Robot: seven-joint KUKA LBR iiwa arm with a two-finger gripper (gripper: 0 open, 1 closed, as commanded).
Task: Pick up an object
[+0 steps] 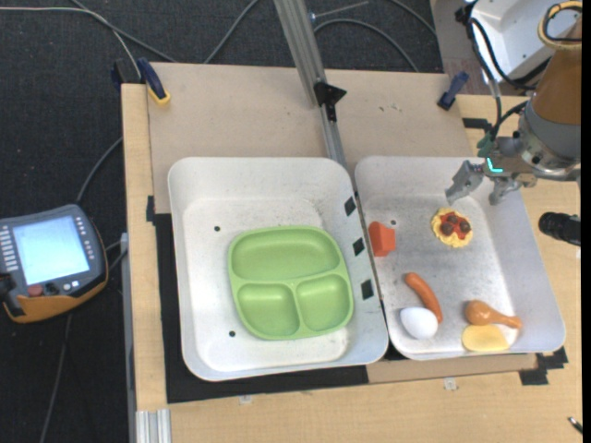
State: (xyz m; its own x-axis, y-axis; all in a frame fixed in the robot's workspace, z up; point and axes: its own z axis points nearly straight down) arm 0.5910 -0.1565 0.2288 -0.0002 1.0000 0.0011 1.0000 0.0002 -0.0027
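Note:
The right bin [517, 247] holds several toy foods. A small round tart with red topping [452, 227] lies near its middle. An orange block [382, 238] sits by the left wall. A carrot-like orange piece [423, 293], a white egg [418, 322], a drumstick [490, 316] and a yellow piece [487, 339] lie toward the front. My gripper [483, 188] hangs above the bin's far right part, just up and right of the tart. Its two fingers are spread apart with nothing between them.
The left bin [199, 192] holds a green divided plate [289, 280]. A metal post [305, 44] rises behind the bins. A teach pendant [46, 261] lies on the floor at the left. Blue clamps [152, 81] sit on the bench's back corners.

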